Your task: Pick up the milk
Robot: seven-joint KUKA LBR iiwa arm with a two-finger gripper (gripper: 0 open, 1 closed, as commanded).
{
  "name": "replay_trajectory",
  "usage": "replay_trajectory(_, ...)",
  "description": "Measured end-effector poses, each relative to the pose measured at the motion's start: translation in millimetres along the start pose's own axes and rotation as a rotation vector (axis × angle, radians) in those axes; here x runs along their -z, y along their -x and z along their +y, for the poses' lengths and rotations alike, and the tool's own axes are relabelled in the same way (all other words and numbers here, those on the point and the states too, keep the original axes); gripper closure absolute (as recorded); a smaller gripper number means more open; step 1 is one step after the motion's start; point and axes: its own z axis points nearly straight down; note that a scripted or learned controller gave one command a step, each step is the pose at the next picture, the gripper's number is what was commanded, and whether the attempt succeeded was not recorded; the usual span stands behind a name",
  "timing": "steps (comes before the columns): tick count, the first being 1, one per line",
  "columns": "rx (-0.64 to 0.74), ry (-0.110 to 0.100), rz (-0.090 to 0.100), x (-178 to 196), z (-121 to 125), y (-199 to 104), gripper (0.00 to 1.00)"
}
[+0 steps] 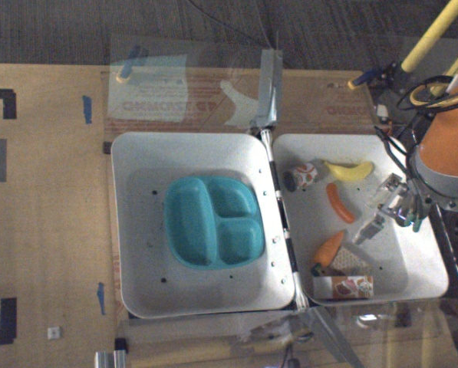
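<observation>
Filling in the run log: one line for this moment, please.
task: pick milk | gripper: over right bin, holds nothing | milk: flat at near wall | tray: left bin

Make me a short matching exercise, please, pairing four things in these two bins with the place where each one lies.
Things:
1. teal divided plate
2. banana
3. milk carton
4. carrot

Places:
A. far side of the right bin
B. near edge of the right bin
C. middle of the left bin
D. just beyond the carton, right bin

Pairs: 1-C, 2-A, 3-B, 4-D
</observation>
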Motion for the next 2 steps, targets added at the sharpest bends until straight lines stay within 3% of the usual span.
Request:
replay_trajectory(1,0.163,0.003,-0.006,-48,-25,-28,0.0)
replay_trajectory(2,0.443,0.006,-0.034,-60,-2,-35,0.0)
